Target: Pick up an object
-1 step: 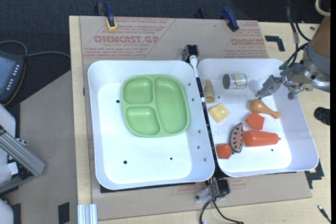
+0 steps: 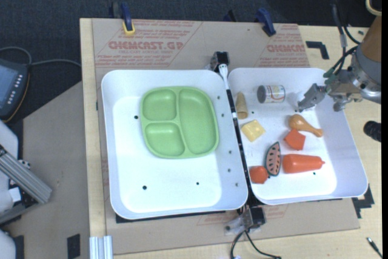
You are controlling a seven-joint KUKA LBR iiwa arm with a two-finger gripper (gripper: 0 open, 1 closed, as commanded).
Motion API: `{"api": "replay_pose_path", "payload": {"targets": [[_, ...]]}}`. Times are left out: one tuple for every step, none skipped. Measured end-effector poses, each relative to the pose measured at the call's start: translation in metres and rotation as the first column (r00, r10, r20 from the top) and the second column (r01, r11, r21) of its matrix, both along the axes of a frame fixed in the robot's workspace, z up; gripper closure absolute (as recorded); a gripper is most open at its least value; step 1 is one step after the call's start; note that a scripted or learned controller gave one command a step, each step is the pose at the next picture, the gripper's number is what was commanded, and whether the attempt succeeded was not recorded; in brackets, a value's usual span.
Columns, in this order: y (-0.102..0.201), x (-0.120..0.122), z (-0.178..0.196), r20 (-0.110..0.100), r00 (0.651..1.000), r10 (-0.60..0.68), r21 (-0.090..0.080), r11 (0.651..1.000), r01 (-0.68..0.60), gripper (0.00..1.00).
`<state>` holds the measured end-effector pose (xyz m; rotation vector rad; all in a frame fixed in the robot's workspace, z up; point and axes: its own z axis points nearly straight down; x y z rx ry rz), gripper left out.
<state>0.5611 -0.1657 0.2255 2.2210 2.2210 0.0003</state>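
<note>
Drumstick [image 2: 305,125]: right bin [image 2: 348,158], right of frame centre, above carrot [image 2: 301,162]. Probably light, rigid, slick plastic; narrow shank likely best hold. Gripper [image 2: 324,97] hovers just above it, jaws apart, nothing between.

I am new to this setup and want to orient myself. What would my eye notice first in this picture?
First, the green divided plate, lying alone in the left bin. Next, the cluster of small toy foods in the right bin, especially the orange carrot and the watermelon slice near its front. The end effector hovers over that bin's far right corner.
</note>
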Motion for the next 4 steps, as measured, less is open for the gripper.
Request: {"api": "replay_pose_path", "payload": {"targets": [[0.008,-0.002,-0.046,-0.007,1.000,0.000,0.003,1.000,0.000,0.00],[0.002,0.006,-0.100,-0.006,1.000,0.000,0.002,1.000,0.000,0.00],[0.000,0.007,-0.139,0.004,1.000,-0.001,-0.007,1.000,0.001,0.00],[-0.001,0.010,-0.124,0.014,1.000,-0.002,-0.008,1.000,0.002,1.00]]}}
